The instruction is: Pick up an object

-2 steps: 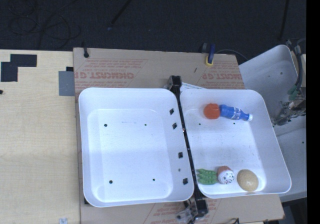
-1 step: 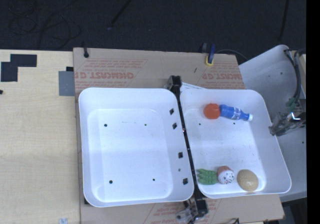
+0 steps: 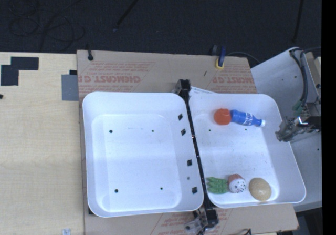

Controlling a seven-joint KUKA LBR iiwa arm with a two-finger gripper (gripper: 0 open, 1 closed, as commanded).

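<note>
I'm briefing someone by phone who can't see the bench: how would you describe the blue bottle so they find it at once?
Start at the right bin of the two white ones. In its far half lie two things touching: an orange ball and the blue bottle, lying on its side to the ball's right. It is the only blue, elongated item there.

A single fixed camera looks down from above at a slant, from far enough away to take in both white bins whole. The left bin [image 3: 136,155] and the right bin [image 3: 247,150] sit side by side at lower centre, on a cardboard sheet [image 3: 157,73] over the pale wooden counter [image 3: 37,144]. The dark floor [image 3: 157,8] crosses the top of the view.
</note>
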